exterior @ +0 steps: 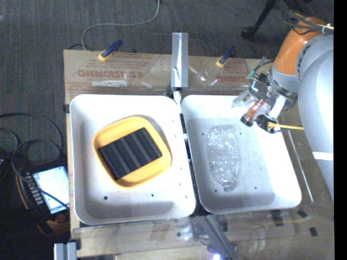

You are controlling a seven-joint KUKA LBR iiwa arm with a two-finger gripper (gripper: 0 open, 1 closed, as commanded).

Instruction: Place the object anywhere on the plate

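Grey carpet under bench; yellow plate [132, 151] at nine o'clock, clear crumpled bottle [223, 156] lying in right bin [287, 196] toward four, unmoved; gripper [256, 114] at two, grip state undeterminable; placing undone.

Two blue-and-yellow clamps [110, 50] [226, 54] grip the far edge of a brown board printed CHEMCAST [122, 75], with an upright metal post [179, 61] standing between them. On the carpet to the left a small lit screen [50, 187] lies among black cables [24, 129], and a thin pale cord [122, 23] loops behind the bench beside a chair's black base [271, 7].
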